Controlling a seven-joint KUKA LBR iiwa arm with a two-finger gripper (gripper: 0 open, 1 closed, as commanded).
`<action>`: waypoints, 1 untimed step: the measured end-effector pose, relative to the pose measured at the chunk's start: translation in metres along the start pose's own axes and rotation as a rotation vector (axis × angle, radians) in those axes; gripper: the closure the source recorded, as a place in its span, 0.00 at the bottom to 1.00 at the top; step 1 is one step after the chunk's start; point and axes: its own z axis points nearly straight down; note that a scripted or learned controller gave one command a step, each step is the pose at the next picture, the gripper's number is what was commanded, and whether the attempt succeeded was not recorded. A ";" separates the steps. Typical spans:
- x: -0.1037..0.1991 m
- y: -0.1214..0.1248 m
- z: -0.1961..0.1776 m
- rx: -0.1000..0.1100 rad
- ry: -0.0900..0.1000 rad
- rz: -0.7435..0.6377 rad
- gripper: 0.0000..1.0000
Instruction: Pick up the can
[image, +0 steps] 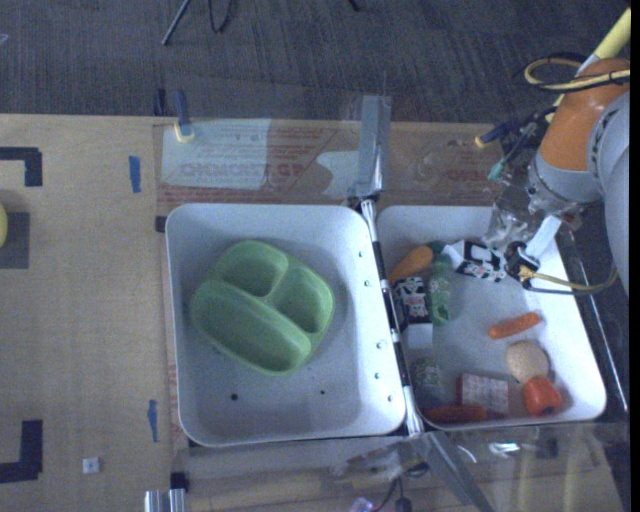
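Can (412, 300) in the right bin (465, 335), against its left wall about halfway along, dark label with white marks showing. Lies with long axis along that wall, ends toward the bin's far and near rims. Hand (503, 248) over the bin's far right part, just beside a black-and-white packet (479, 262); cannot tell whether parted or closed.

At the table's (80, 300) right edge, the arm's gripper (508, 240) hangs over the cluttered right bin (465, 345), near a black-and-white object (480, 262). A green divided plate (262, 305) lies in the left bin (260, 400).
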 end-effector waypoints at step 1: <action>-0.030 0.012 0.014 0.008 -0.001 0.004 1.00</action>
